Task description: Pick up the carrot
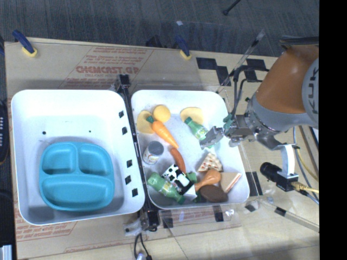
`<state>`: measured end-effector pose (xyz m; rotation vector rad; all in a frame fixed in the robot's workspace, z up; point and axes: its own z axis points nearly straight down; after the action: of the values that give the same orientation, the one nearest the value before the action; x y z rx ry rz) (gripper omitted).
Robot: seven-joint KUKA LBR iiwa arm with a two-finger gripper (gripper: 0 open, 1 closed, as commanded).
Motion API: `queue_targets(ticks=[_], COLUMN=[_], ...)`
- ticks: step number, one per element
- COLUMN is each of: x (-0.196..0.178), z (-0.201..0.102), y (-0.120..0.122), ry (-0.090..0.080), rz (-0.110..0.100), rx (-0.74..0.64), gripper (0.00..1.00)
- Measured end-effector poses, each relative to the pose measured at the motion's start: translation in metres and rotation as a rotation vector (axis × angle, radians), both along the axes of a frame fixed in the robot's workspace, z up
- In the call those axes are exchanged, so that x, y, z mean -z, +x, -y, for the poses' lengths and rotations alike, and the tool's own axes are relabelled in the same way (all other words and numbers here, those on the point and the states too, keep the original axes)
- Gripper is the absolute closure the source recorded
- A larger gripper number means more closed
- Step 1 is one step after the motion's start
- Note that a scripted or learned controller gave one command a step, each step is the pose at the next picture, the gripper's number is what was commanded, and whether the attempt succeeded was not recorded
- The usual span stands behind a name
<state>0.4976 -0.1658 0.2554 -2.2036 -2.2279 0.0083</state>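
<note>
The grey-and-orange arm (284, 91) reaches over the right bin (142, 161); its gripper (216, 136) looks empty, its opening impossible to judge. The carrot (164, 134) lies left of it among crowded toys, so a neighbour might get snagged. The cardboard (105, 66) reads "CHEMCAST GP".

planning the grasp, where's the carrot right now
In the camera view the carrot lies in the right bin, upper left part, just below a yellow fruit and above a red pepper.
</note>
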Motion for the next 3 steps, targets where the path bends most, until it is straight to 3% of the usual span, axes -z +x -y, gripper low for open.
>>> queue_targets(ticks=[1,2,3], x=[0.147,0.165,0.155], z=[-0.032,-0.059,-0.06], y=[0.037,0.08,0.079], ry=[0.002,-0.004,-0.002], rz=[-0.013,-0.001,-0.008], rx=[0.149,0.361,0.354], gripper=[0.0,0.0,1.0])
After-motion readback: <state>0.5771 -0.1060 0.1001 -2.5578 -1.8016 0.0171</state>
